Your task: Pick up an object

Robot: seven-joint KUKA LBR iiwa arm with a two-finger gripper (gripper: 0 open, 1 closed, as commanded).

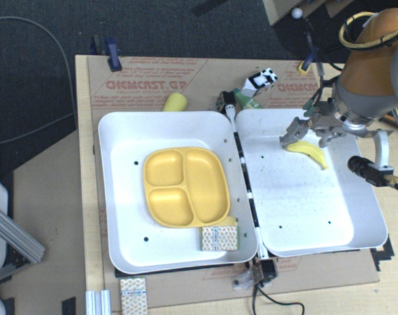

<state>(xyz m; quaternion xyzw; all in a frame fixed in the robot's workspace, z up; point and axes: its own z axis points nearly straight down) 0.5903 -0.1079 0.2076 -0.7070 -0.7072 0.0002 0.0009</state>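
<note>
I am a grey arm with an orange band, reaching in over the far right corner of the bench [87, 176], which is covered with a printed brown board. Two shallow white bins sit side by side on it.

My pincer [312, 134] hangs low over the far part of the right bin [356, 235]. Its grey fingers [293, 134] are spread apart, and nothing sits between them. A yellow banana [309, 152] lies on the bin floor just below and beside my fingertips, near the bin's far edge. It curves from its thicker end by my fingers toward the bin's right edge. I cannot tell whether a fingertip touches it.

The left bin [117, 228] holds a yellow divided plate [186, 187] with three compartments, lying flat near the bin's middle. A small patterned packet [219, 238] lies at the plate's near right corner, close to the bin's near edge.

Outside the bins, a yellow cylinder [175, 102] rests on the bench just beyond the left bin's far edge. A second patterned packet [133, 295] lies at the bench's near edge. A blue clamp [111, 53] grips the bench's far left corner.
</note>
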